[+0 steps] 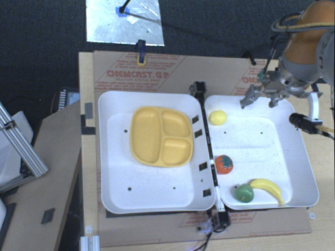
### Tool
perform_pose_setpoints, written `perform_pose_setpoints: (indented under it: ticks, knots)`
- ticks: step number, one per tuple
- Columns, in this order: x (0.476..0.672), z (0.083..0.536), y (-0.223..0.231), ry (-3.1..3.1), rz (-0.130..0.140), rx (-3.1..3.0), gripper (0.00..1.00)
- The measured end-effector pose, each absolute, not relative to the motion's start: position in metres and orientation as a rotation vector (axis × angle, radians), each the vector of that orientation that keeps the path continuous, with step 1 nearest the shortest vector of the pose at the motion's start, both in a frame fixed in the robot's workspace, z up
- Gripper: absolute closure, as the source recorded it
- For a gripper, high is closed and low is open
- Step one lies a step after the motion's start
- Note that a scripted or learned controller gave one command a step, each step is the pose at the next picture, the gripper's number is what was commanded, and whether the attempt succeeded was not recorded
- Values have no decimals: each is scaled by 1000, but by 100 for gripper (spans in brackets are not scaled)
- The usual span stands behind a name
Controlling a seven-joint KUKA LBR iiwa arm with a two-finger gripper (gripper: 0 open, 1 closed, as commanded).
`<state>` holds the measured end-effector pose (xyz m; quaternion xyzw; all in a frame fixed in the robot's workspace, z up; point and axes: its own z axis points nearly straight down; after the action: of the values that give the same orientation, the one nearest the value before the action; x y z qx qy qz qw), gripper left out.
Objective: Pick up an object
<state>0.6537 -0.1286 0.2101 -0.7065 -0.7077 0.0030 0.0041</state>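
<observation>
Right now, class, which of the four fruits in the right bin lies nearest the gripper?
The round yellow lemon, at the bin's far left corner, just below the open gripper; the others lie toward the near edge.

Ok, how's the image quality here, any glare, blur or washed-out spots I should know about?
In the camera view, light is even and soft, with faint shadows under the banana and yellow tray. The foil sheet at top glares brightly, and the white bins look nearly washed out. The gripper and arm appear slightly soft; the whole frame is low-resolution.

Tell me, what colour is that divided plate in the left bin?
The divided plate is plain pale yellow, seen clearly in the camera view from above.
</observation>
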Motion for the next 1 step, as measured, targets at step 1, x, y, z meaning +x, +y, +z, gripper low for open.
perform_pose_setpoints:
  ticks: [1]
  knots:
    - [656,217,-128,-2226,-2,-2218,0]
